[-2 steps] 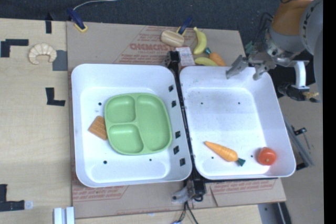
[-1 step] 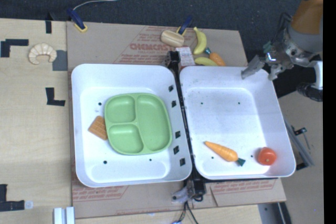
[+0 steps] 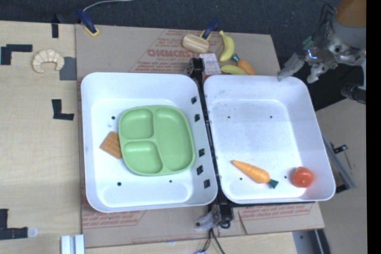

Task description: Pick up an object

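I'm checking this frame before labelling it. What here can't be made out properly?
- The cracker in the left bin: part of it is tucked under the green plate.
- The gripper: blurred at the right bin's far corner, so its state is unclear.
- The arm: cut off by the top edge.
- Print on the small packet behind the bins: too small to read.

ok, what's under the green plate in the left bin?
An orange cracker pokes out from under the green plate at its left edge. How far it runs beneath is hidden.
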Controlling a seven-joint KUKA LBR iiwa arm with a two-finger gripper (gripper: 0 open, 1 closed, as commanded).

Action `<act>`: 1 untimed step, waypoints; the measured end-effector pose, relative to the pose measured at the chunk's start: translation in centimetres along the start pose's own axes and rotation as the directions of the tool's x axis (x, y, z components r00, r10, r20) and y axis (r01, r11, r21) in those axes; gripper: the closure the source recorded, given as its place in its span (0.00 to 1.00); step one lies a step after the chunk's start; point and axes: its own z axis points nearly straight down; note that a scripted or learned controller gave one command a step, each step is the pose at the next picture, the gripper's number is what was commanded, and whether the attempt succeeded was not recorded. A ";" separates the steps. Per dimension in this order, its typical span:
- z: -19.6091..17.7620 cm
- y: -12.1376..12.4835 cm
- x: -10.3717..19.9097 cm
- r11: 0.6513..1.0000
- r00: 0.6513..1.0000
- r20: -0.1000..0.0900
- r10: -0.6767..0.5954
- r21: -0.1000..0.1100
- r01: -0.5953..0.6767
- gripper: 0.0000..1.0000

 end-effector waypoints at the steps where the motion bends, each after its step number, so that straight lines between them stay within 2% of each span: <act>1: 1.0 0.7 0.9 1.000 1.000 0.001 0.001 0.001 -0.001 0.00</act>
